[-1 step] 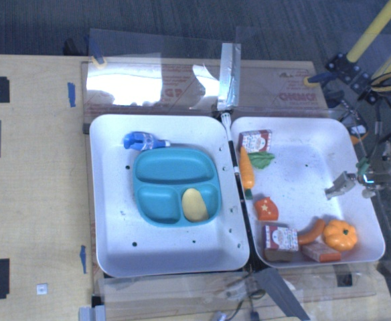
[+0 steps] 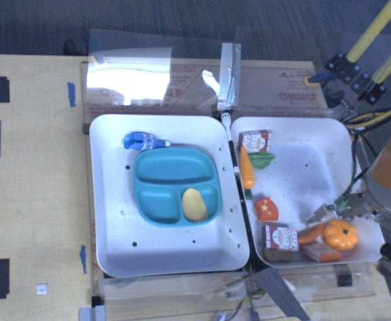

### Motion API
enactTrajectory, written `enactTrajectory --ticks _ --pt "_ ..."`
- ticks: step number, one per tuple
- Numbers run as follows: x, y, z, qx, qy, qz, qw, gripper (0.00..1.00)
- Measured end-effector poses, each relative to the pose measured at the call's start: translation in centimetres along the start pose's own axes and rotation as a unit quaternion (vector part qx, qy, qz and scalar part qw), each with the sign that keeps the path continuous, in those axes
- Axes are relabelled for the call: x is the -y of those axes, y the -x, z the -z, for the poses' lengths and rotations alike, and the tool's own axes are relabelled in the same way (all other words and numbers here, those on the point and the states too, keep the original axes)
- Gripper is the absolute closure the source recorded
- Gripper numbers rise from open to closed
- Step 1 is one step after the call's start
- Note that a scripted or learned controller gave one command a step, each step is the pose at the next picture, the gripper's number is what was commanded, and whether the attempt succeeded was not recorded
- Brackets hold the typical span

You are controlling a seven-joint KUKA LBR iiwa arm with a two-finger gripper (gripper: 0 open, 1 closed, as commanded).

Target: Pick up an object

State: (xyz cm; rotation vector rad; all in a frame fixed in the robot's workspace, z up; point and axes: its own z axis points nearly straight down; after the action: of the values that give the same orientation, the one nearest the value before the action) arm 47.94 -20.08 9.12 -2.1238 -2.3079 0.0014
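Pumpkin (image 2: 339, 235) just below claw (image 2: 324, 212)

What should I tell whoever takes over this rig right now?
Gripper: low in the right bin, near its right wall, beside the small pumpkin; nothing visibly held.
Right bin: carrot, two small cartons, red piece, pumpkin and an orange item beside it.
Left bin: blue tray with a yellow piece, blue item behind it.
Done: nothing lifted yet.
Left: grasp and lift one object.
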Motion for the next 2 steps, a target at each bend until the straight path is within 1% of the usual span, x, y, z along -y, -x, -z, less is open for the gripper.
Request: enactTrajectory --ticks 1,2 --pt "0.0 0.1 0.6 -0.001 -0.001 -0.002 1.0000 1.00" --pt "-6.3 -6.2 -0.4 0.003 0.007 0.002 1.0000 1.00"
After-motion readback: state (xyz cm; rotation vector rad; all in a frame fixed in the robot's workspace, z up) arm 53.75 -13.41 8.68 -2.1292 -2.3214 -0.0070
